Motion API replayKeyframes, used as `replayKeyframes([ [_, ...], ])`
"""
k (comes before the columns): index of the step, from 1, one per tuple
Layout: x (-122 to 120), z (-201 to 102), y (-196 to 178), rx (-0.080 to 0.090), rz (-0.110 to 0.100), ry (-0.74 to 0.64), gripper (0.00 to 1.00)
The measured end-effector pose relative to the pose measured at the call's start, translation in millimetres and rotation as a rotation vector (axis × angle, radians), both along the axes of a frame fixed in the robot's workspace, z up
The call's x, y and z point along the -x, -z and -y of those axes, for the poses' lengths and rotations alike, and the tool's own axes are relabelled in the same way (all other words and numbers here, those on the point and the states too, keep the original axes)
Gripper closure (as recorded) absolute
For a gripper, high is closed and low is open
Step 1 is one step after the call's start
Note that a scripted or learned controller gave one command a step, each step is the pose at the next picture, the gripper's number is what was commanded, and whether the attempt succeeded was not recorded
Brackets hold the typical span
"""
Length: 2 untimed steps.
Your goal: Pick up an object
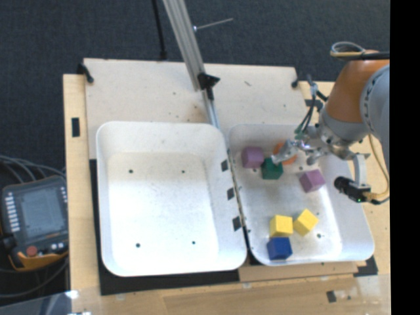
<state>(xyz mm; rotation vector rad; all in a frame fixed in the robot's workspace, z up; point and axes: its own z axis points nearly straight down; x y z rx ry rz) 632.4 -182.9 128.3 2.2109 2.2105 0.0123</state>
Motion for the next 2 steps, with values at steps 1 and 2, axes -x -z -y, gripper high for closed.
replayKeyframes([
  [1, -3.5, 0.7, 3.4, 0.002, 0.009, 0.000, 0.00],
  [2, -4.4, 1.7, -6.4, 0.001, 0.012, 0.002, 1.00],
])
